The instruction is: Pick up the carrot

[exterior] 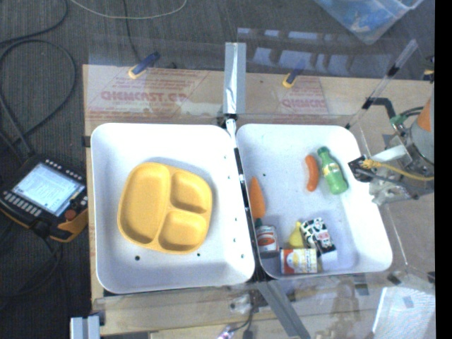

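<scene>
The step in hand looks like the approach. The gripper hovers at the right rim of the right bin, well apart from the carrot, and holds nothing I can see (whether it is spread or closed I cannot tell at this size). The carrot lies on the bin floor just beside the left wall, near the divider between the two bins, with a small can close to its near end. Its long axis runs nearly parallel to that wall, from far to near, and the slimmer end seems to point away from the can. The next move likely calls for crossing the bin, past the green bottle and an orange-red stick, then closing across the carrot's width, with the wall leaving little room.
</scene>
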You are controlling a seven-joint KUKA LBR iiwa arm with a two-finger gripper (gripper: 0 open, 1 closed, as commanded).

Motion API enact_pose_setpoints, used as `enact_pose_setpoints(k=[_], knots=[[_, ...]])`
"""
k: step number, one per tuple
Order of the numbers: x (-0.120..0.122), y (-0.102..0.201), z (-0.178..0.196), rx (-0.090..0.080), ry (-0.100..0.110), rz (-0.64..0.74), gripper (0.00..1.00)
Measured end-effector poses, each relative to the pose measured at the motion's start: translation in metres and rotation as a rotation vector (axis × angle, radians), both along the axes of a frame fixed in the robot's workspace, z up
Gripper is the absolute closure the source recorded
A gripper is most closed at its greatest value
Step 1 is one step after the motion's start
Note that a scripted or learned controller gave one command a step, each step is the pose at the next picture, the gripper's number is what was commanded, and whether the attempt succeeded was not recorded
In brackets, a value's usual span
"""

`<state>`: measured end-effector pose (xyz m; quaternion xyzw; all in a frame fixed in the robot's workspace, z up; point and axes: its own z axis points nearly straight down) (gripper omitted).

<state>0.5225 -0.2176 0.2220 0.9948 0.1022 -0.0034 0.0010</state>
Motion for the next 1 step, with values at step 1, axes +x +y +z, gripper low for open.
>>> enact_pose_setpoints(k=[1], knots=[[-0.0388, -0.0065, 0.0843, 0.0, 0.0, -0.003, 1.0]])
